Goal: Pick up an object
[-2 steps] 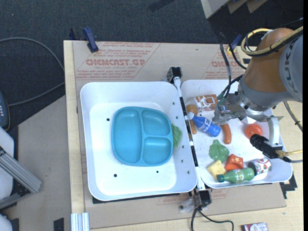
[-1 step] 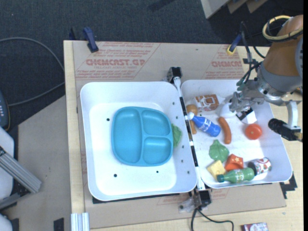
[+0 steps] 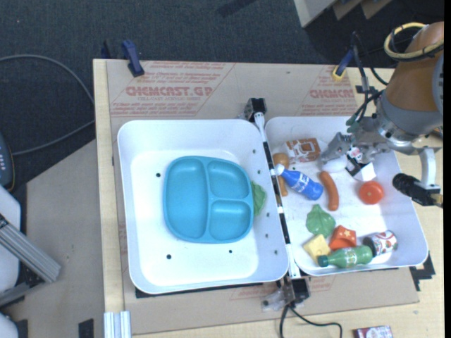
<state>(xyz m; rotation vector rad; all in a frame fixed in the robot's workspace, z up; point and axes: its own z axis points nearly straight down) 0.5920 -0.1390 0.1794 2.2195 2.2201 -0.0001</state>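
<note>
Hovering over the upper part of the right shallow white bin [image 3: 416,220], near a round red plastic tomato [image 3: 371,191] and a long orange-red toy sausage [image 3: 330,189]; pincer [image 3: 350,151] spread too unclear to tell, nothing seen between. Probably handling light, stiff and somewhat slippery, that tomato; likely best taking it across its middle. Reading "CHEMCAST" in red on the brown paper covering the surface [image 3: 176,90].
</note>
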